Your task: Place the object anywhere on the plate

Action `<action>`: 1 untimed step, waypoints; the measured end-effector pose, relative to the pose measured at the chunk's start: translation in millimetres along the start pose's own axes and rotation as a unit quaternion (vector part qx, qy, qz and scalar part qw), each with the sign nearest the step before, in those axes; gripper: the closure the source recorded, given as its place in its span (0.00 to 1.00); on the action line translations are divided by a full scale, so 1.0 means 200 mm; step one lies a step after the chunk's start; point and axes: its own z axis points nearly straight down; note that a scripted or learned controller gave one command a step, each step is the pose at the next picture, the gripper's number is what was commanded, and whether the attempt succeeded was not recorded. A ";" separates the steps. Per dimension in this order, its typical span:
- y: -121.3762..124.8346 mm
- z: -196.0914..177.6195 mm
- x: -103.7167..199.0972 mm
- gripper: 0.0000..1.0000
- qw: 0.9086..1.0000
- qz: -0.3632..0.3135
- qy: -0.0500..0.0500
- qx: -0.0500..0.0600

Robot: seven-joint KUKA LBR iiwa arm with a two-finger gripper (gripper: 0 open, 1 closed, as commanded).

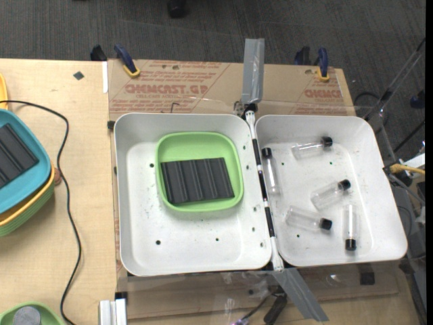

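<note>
A green square plate [197, 139] lies in the left white bin [135, 242], toward its far side. A dark grey ribbed pad [198, 180] rests flat on the plate and covers most of its middle. In the right white bin [379, 242] lie several clear plastic vials with black caps: one near the far wall [310, 148], one in the middle [329, 194], one toward the front [304, 219], one upright-looking at the front right [349, 226], and one along the left wall [269, 175].
A stack of teal and yellow dishes [24, 181] sits on the wooden table at the far left, with a black cable [67, 202] running past it. Blue clamps [126, 61] [322, 65] pin the cardboard sheet behind the bins.
</note>
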 end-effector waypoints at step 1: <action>0.00 -0.09 0.00 0.00 1.000 -0.001 0.000 0.000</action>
